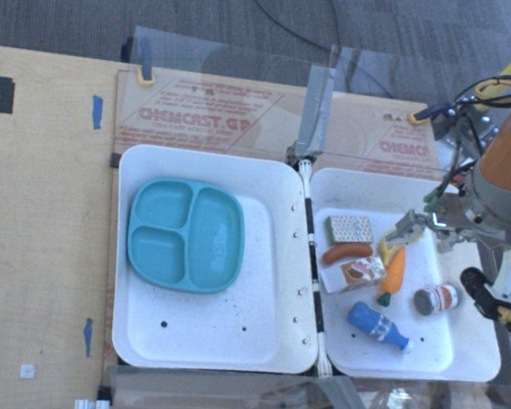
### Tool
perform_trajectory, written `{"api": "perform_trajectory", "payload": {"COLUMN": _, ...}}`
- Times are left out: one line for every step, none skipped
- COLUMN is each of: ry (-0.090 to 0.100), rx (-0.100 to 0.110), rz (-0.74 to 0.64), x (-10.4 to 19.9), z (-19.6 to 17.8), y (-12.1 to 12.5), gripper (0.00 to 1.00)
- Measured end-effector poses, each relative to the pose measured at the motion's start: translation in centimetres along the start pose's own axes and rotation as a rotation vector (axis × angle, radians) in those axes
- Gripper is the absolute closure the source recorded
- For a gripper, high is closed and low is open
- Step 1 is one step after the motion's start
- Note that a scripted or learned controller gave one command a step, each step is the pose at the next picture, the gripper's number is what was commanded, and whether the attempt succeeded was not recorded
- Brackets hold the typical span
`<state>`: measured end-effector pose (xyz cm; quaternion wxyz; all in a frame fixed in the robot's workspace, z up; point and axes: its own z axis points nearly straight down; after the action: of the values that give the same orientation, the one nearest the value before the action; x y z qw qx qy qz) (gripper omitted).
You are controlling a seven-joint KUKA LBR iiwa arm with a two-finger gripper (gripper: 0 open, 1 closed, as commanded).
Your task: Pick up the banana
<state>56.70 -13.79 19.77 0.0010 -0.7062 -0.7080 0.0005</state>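
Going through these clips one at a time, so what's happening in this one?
The grey-and-orange arm reaches in from the right, with its gripper low over the right bin. It sits just above a cluster of toy food: a banana showing as a yellow sliver beside a carrot and a sausage. Nothing looks lifted. The left bin holds a blue divided plate.

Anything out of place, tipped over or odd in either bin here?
Mostly ordinary clutter. In the right bin the blue bottle and the small can lie on their sides. The banana is largely hidden between the carrot and the hand. The teal plate lies flat in the left bin.
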Motion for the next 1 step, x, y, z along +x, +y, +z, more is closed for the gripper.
{"api": "perform_trajectory", "payload": {"ry": -0.003, "rx": -0.007, "rz": -0.083, "x": 1.02, "z": 8.8, "y": 6.92, "gripper": 0.0}}
